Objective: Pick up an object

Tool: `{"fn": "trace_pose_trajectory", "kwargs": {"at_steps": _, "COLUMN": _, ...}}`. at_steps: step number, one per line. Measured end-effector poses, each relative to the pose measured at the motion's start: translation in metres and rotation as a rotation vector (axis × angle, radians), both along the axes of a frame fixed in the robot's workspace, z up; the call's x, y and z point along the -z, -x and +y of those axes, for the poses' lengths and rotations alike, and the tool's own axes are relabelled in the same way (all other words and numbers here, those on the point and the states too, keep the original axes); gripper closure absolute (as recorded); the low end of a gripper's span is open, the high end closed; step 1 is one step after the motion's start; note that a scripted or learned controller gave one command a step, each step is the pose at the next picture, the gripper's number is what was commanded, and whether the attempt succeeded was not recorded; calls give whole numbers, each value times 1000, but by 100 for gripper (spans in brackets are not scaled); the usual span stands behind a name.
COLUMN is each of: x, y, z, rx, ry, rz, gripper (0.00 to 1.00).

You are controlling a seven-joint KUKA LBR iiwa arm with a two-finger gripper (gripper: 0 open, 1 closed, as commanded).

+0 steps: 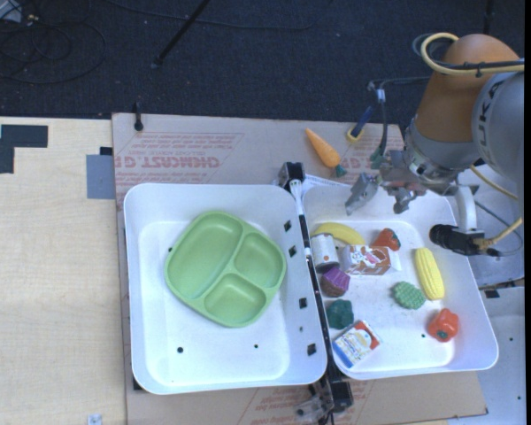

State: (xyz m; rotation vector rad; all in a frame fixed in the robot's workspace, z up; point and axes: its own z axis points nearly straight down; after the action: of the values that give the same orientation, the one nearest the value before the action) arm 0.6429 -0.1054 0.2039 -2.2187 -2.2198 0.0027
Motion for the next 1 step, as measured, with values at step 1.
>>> {"fn": "trace_pose_trajectory", "kwargs": {"at_steps": 1, "x": 116, "y": 26, "z": -40, "rx": 1, "ry": 1, "rz": -2, "gripper": 0}}
